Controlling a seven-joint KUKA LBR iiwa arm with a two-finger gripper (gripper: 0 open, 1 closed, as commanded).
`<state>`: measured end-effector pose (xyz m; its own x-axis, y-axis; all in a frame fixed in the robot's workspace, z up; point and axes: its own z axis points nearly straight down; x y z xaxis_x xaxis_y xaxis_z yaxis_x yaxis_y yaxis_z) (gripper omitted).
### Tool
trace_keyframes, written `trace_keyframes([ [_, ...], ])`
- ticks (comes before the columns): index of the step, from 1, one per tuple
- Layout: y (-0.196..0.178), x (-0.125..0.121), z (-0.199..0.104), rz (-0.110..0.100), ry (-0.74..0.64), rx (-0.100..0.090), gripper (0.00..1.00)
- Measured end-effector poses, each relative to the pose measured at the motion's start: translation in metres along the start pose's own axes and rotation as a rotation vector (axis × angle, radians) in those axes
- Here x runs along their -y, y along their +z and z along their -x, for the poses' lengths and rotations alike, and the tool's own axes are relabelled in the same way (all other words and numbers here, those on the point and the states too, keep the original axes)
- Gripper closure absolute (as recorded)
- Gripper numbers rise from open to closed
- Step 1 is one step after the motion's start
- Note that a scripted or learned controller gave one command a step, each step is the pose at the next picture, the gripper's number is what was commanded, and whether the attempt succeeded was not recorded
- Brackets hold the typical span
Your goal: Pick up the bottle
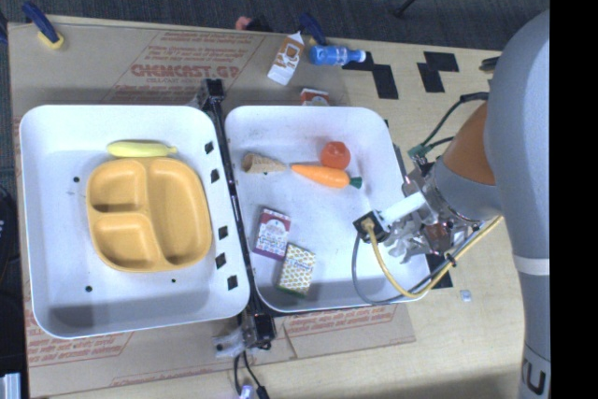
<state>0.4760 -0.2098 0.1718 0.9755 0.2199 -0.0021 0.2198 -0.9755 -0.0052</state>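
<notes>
So the bottle (334, 56) lies on the table beyond the right bin (392, 137). My hand (411, 234) sits at that bin's right edge, can't tell its state. I'd approach across the bottle's width.

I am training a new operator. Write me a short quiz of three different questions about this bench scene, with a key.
1. True or false: the blue plastic bottle lies inside the right white bin.
2. Which bin holds the yellow compartment tray? A) left B) right
3. Fill in: the yellow banana lies beside the tray's ____ edge in the picture.

Key: 1 false, it lies on the bench beyond the bins; 2 A, the left white bin; 3 upper.
</notes>
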Motion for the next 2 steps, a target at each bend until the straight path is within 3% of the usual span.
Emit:
trace_keyframes([
  [1,-0.0036,0.0006,-0.0001,-0.002,-0.099,0.002,1.0],
  [2,-0.0133,0.0012,-0.0004,-0.007,-0.106,0.003,1.0],
])
